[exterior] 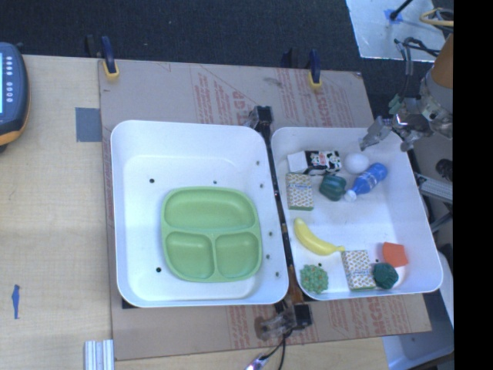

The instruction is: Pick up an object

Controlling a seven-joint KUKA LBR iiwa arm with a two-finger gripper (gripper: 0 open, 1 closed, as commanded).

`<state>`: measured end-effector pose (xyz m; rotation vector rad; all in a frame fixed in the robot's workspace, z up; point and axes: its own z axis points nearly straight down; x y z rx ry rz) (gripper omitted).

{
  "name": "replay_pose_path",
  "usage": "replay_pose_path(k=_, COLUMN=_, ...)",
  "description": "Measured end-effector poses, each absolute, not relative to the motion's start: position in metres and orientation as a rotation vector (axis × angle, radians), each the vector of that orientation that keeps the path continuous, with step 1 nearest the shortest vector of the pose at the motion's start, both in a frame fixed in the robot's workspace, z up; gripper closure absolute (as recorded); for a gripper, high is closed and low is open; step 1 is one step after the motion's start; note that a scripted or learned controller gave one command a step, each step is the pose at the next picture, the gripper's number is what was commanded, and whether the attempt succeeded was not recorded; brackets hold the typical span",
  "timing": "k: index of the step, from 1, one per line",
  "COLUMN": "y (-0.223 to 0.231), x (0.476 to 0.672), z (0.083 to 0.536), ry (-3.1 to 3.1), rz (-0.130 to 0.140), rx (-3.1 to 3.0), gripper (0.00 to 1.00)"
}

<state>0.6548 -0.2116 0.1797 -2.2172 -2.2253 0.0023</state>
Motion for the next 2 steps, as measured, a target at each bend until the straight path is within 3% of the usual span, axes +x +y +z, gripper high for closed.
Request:
replay_pose_path(k=1, y=-0.153, x=0.654, z=0.112, ry=-2.231, rz=-0.003, rx=-2.227, gripper=0.0)
replay_pose_path(k=2, y=-0.215, x=0.65, z=0.148, ry=-2.224, rz=0.002, rx=-2.224, gripper=0.0)
